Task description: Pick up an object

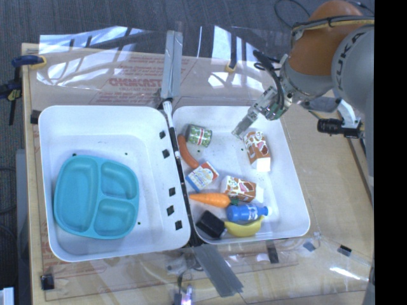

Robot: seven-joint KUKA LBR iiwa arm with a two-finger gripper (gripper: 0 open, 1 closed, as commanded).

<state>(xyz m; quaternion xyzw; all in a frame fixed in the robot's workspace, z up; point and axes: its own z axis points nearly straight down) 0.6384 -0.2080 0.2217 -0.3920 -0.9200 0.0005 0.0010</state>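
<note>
My gripper (240,131) hangs over the back of the right bin (294,183), its tip just left of a brown-and-white carton (257,150) and right of a green can (199,135). Nothing shows in its grasp. Below lie an orange-red sausage (186,151), a blue-and-white carton (202,176), a small red-and-white carton (240,188), a carrot (210,199), a blue bottle (247,213), a banana (245,228) and a black block (210,224).
The left bin (48,126) holds a teal divided plate (96,196). A ridge with black clips (173,183) separates the two bins. The arm's orange band (324,37) and grey wrist stand over the bench's back right corner.
</note>
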